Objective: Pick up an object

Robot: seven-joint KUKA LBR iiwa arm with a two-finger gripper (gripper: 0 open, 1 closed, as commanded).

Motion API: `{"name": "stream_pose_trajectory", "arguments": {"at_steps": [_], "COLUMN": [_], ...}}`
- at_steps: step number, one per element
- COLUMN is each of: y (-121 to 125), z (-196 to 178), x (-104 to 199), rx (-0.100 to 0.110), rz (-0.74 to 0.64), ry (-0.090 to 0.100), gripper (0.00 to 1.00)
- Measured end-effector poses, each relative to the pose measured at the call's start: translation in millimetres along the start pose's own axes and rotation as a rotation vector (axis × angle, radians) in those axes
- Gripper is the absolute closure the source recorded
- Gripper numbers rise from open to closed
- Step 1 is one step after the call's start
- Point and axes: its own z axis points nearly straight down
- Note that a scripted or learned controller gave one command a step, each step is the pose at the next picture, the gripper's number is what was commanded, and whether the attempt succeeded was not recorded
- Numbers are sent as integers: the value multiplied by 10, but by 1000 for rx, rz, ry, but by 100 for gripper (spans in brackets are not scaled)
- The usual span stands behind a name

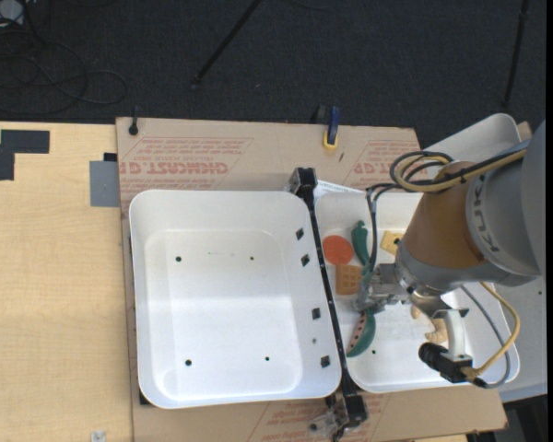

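Observation:
My gripper (376, 295) reaches down into the right bin (387, 380), under the grey arm with its orange band (447, 228). It hovers among several small objects: a red-orange round piece (337, 247), a green piece (361, 242), an orange-tan block (348, 280) just left of the gripper, and a curved green and dark slice (362, 335) right below it. A small yellow piece (389, 240) lies behind the gripper. The arm hides the bin's right half.
The left bin (147, 247) sits beside the right one, with a black divider clamp strip (318, 284) between them. Both rest on cardboard (194, 159). Cables (498, 339) loop off the wrist at the right. A tan object (424, 313) shows under the arm.

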Motion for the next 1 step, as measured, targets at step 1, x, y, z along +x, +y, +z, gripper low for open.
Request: {"name": "stream_pose_trajectory", "arguments": {"at_steps": [1], "y": [472], "z": [-399], "x": [-34], "rx": [-7], "rz": [-8], "ry": [-1], "gripper": [100]}}
